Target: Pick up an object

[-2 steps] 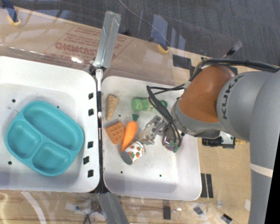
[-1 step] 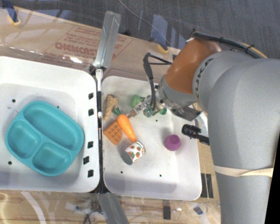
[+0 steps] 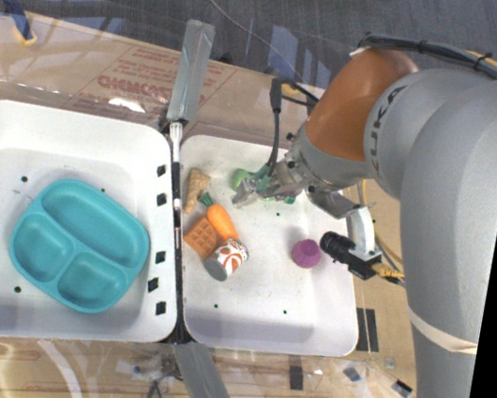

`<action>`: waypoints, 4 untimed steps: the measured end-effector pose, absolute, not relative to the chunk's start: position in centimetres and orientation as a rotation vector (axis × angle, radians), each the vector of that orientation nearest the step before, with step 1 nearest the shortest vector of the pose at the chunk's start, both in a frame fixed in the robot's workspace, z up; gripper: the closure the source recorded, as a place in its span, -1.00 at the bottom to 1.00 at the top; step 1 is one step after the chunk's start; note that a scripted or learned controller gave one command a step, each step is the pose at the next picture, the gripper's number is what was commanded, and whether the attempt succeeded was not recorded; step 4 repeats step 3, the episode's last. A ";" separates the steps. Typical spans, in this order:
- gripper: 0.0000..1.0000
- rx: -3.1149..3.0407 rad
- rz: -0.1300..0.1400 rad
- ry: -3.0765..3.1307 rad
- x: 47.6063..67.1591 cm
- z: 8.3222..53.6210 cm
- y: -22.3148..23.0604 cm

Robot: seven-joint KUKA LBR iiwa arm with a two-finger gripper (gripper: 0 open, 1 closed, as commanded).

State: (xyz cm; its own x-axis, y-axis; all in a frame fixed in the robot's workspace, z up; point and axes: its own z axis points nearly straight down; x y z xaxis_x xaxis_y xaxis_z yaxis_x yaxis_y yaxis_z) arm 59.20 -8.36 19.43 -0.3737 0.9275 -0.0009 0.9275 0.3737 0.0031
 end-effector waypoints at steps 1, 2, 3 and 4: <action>1.00 2.240 -0.004 2.211 58.2 19.1 -3.2; 1.00 2.588 -0.004 1.788 60.0 19.4 4.9; 1.00 3.004 -0.009 0.927 60.9 19.0 6.3; 1.00 3.004 -0.009 0.927 60.9 19.0 6.3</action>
